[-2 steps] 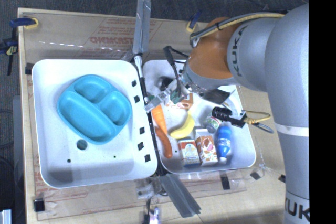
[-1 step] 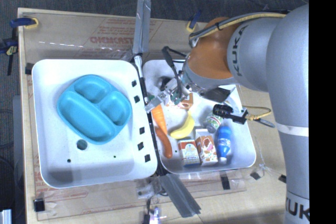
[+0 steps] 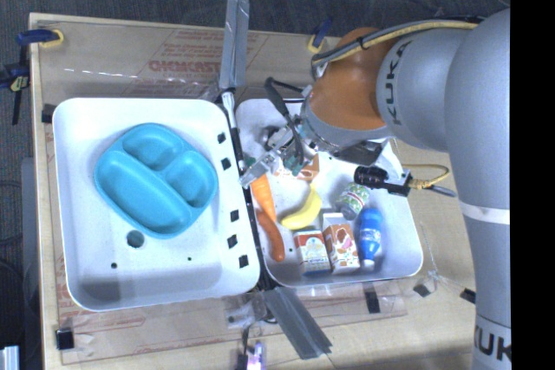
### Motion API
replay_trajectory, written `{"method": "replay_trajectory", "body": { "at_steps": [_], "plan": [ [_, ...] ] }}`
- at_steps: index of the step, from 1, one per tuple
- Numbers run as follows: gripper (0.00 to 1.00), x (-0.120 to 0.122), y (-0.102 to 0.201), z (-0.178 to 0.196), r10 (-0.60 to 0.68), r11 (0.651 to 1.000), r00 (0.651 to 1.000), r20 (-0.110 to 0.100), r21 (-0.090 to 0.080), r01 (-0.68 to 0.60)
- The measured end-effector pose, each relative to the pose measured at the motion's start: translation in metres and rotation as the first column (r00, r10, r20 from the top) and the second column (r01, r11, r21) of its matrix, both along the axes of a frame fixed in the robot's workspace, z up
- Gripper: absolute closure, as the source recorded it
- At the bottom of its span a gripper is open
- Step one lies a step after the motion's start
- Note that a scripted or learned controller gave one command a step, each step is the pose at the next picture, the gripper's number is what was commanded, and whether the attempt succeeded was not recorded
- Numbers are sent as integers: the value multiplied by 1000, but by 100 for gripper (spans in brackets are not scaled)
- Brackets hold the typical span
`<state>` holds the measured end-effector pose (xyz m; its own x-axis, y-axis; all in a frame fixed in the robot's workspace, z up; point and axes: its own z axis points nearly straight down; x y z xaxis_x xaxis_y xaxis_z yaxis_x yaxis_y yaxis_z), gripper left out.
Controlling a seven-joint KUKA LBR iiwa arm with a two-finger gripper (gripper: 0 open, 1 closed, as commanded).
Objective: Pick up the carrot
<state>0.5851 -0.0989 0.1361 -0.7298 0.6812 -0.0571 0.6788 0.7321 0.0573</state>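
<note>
- The carrot point(image 3: 267, 218) lies along the left wall of the right bin point(image 3: 408, 260), lower centre of the frame.
- The end effector point(image 3: 279, 153) hangs just above the carrot's upper end; its grip state cannot be told.

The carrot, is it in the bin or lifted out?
In the bin: the carrot lies flat along the right bin's left wall, beside the banana.

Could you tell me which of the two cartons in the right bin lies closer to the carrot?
The left carton, next to the carrot's lower end. The other carton sits further right, beside the blue bottle.
</note>
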Motion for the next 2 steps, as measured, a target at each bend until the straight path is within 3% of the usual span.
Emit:
{"method": "replay_trajectory", "body": {
  "at_steps": [1,2],
  "plan": [
    [0,-6,-4,0,68,998,998,19,5,-68],
    [0,-5,-3,0,135,991,991,24,-1,-135]
  ]
}}
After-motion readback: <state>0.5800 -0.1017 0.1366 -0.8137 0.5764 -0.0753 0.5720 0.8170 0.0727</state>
